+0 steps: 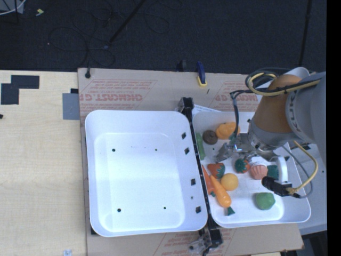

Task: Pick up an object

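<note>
Hovering end effector in right bin — sitting among toy produce, beside carrot — finger state: cannot tell.

Bench top: pale wood-grain surface, left part bare apart from dark patches at far left, one black stepped shape and one grey square. A brown cardboard sheet with red printed lettering lies flat on the bench, covering its middle and right. Two shallow white bins sit side by side on the cardboard. Left bin is the larger in view, with small dark dots on its floor. Right bin touches it along a black clamp strip. A blue-and-yellow clip grips the cardboard's far edge. Cardboard's near edge shows below both bins.
</note>
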`<move>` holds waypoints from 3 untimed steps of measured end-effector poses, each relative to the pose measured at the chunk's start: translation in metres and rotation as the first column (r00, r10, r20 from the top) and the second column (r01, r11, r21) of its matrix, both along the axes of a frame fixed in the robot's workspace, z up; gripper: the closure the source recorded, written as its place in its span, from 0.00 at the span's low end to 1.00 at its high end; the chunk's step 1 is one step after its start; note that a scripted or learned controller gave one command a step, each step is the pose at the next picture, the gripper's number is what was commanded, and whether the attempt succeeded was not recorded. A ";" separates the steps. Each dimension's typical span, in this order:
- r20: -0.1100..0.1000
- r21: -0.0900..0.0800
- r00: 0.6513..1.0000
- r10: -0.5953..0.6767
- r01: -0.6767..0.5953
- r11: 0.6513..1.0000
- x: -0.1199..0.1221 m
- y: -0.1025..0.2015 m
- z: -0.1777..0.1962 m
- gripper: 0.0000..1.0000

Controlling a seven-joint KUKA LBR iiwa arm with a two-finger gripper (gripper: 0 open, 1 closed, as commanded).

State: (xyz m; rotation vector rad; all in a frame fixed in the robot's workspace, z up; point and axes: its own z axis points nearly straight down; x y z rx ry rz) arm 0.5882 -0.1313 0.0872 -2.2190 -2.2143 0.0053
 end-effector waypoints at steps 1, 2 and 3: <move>0.010 -0.005 1.000 0.002 -0.002 1.000 0.047 -0.065 0.001 0.00; 0.000 0.000 1.000 0.002 -0.002 1.000 -0.025 -0.048 0.000 0.00; 0.003 0.000 1.000 -0.002 0.002 1.000 -0.022 -0.050 0.010 1.00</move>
